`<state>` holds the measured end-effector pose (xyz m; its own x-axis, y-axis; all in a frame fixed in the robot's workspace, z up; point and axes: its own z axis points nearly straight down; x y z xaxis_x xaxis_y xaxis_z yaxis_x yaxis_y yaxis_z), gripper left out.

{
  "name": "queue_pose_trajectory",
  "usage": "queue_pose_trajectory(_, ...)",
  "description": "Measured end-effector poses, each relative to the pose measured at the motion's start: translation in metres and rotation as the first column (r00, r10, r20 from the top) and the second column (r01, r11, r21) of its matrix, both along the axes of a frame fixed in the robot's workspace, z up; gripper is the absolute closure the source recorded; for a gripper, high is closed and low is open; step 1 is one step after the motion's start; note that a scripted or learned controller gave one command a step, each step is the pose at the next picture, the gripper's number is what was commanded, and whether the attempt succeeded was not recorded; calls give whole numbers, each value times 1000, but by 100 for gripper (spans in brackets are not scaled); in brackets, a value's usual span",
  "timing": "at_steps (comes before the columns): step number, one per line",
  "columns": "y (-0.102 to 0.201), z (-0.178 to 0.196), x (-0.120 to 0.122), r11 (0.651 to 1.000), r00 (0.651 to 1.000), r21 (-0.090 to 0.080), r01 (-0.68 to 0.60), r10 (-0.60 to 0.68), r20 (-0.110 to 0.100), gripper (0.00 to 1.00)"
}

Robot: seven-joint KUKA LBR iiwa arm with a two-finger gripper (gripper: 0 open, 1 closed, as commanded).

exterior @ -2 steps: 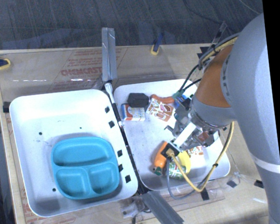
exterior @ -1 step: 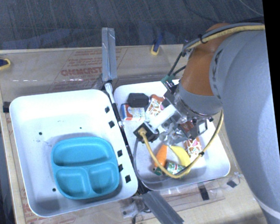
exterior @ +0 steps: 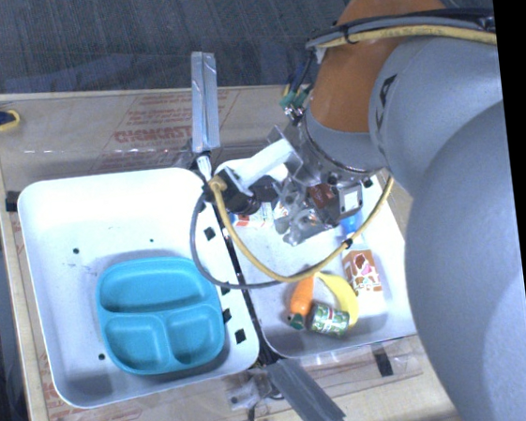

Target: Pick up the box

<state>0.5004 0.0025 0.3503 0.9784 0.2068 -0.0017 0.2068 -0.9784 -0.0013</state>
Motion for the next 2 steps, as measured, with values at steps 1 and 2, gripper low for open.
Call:
queue_pose_trajectory(1,0,10,0,1000,1000,-1,-5,5,-2,100)
queue_pose_trajectory(2,1,19,1,1000,1000,-1,-11,11,-5,100)
